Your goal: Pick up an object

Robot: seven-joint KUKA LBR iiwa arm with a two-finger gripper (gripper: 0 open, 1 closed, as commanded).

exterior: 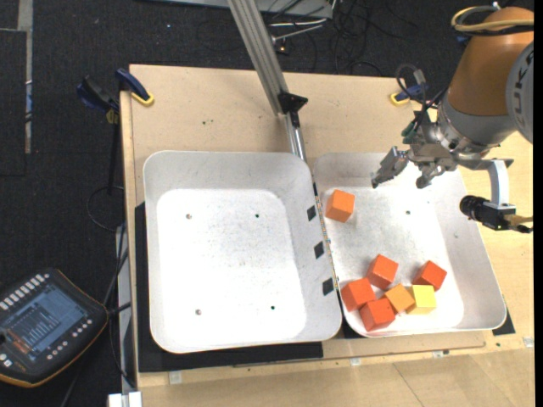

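Nearest item: teach pendant (pixel 42 325), lower left off the bench, outside my reach path.

Item: left bin (pixel 161 227), white, speckled floor, nothing in it to pick.

Item: right bin (pixel 475 253), white, holds all candidates.

Item: cluster at the right bin's near end, namely red-orange cube (pixel 383 270), red-orange cube (pixel 357 293), red-orange cube (pixel 377 313), red-orange cube (pixel 431 275), orange cube (pixel 399 298) and yellow cube (pixel 423 298). Most sit touching or just beside one another.

Item: lone orange cube (pixel 339 205), near the right bin's left wall, well apart from the cluster.

Item: my gripper (pixel 405 168), above the far part of the right bin, fingers spread apart, nothing between them.

Hazards, as I judge them:
- Descending where I hang now would close on bare bin floor; no cube lies beneath.
- In the cluster, a finger could land on a neighbour's top or wedge between two cubes and push them away rather than seat around one.
- The lone cube sits close to the dividing wall; a finger on that side could strike the rim.
- Cubes lie at odd angles; jaws meeting corners rather than flat faces may let one twist out.
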